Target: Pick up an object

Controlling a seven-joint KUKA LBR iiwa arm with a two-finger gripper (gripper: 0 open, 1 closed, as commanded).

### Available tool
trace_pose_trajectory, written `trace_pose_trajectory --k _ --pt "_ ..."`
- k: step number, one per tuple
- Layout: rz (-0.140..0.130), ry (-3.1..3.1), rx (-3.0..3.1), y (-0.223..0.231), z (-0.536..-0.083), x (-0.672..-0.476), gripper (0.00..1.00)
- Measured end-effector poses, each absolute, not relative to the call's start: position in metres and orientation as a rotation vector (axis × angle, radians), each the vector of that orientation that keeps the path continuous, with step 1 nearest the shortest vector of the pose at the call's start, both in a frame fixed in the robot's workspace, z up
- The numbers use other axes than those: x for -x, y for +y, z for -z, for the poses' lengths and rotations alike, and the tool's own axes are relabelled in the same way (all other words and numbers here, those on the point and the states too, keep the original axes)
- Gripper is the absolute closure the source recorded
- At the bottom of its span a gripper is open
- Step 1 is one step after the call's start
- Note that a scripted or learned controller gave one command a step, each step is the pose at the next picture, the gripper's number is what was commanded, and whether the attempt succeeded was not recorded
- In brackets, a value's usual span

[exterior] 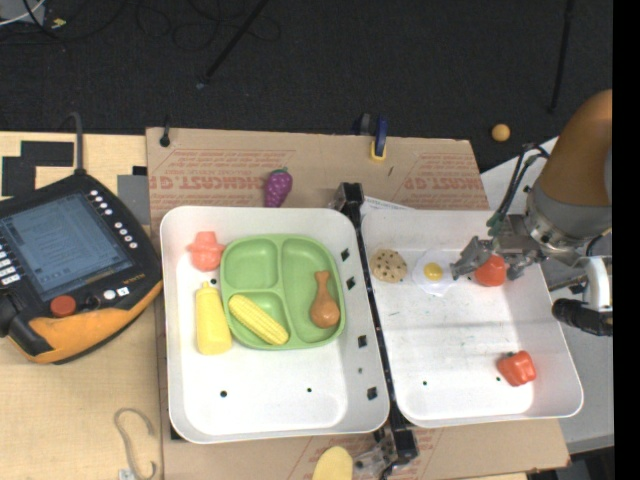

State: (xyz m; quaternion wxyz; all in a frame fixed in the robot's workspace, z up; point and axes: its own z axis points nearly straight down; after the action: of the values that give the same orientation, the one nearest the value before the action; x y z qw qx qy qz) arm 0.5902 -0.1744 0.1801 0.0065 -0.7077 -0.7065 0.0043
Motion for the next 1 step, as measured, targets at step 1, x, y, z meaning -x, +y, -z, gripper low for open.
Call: trace_pose_trajectory --k 1 --pt "-0.001 -2.221 2.221 -0.1749 -0.1884 -0.5934 0.0"
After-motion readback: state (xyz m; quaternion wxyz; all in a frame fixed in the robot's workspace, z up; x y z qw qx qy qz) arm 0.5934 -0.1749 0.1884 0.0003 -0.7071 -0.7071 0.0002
